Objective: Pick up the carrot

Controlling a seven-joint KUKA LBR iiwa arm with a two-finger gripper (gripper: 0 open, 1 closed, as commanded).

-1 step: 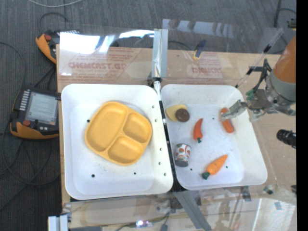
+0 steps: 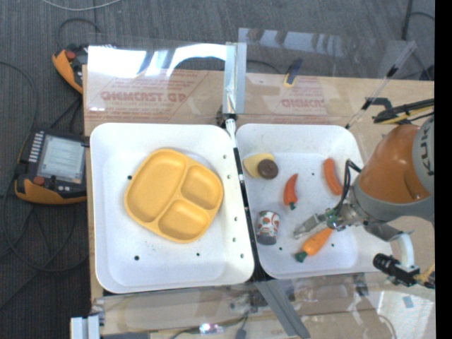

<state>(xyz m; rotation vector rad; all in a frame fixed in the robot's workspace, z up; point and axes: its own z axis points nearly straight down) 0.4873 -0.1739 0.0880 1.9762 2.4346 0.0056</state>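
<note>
The carrot, orange with a green stem end pointing lower left, lies tilted on the floor of the right bin near its front wall. My gripper hangs just above and behind the carrot, low over the bin floor, and reaches in from the right below the orange wrist band. From this angle its metal tip seems close to the carrot's upper end, but I cannot tell whether they touch. Nothing appears to be lifted off the bin floor.
The right bin also holds a red chili pepper, a sausage, a small can and a yellow piece with a brown disc. A yellow divided plate sits in the left bin.
</note>
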